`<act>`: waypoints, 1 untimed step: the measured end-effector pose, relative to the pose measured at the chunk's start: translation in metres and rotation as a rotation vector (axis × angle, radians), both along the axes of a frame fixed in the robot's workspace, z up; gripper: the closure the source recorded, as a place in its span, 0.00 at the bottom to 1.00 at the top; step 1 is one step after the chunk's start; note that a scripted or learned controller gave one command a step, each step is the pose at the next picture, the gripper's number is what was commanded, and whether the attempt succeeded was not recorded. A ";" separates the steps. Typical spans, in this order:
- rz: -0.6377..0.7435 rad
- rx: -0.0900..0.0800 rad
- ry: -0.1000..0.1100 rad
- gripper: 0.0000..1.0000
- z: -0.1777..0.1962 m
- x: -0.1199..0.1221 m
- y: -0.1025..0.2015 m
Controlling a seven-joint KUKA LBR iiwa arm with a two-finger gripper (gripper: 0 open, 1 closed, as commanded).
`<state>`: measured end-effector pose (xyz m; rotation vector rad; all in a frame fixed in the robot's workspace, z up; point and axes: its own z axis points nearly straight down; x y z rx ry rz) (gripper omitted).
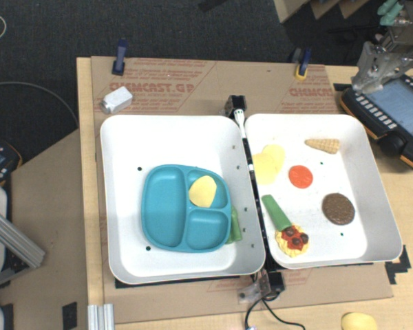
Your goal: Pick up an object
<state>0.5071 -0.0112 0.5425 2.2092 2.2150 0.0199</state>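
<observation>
Cut off by bottom edge: yellow object [358, 321]. Half-hidden behind blue tray [166, 208]: green piece [235, 227], possibly a leaf.

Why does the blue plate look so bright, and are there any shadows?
In the camera view, even overhead light makes the blue tray vivid and the white bins nearly glaring; shadows are faint, just a soft one under the right bin's front edge. The picture is slightly soft, not sharp.
</observation>
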 end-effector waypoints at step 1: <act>-0.005 0.000 0.032 1.00 -0.123 -0.030 -0.008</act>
